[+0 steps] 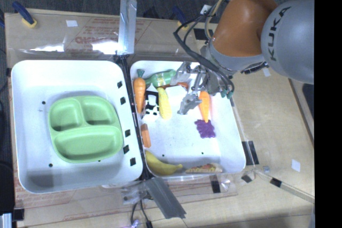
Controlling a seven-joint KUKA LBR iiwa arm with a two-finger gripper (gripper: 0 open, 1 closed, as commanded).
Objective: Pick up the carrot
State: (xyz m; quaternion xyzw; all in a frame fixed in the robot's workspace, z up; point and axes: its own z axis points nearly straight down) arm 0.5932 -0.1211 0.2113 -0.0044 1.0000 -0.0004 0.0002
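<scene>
Two carrots lie in the right bin (227, 155). One long carrot (139, 91) with a green top lies along the bin's left wall. A shorter carrot (204, 105) is at the right side, directly under my gripper (195, 97), which hangs low over the bin's upper right part. The gripper's metal parts touch or overlap this shorter carrot's upper end, and whether the carrot is held is unclear. The grey arm with its orange band reaches in from the upper right and hides the bin's far right corner.
The right bin also holds a green vegetable (162, 78), a yellow corn cob (164, 103), purple grapes (205, 128), a banana (160, 165) and a small orange piece (146, 136). A green divided plate (84, 129) sits in the left bin (21, 115).
</scene>
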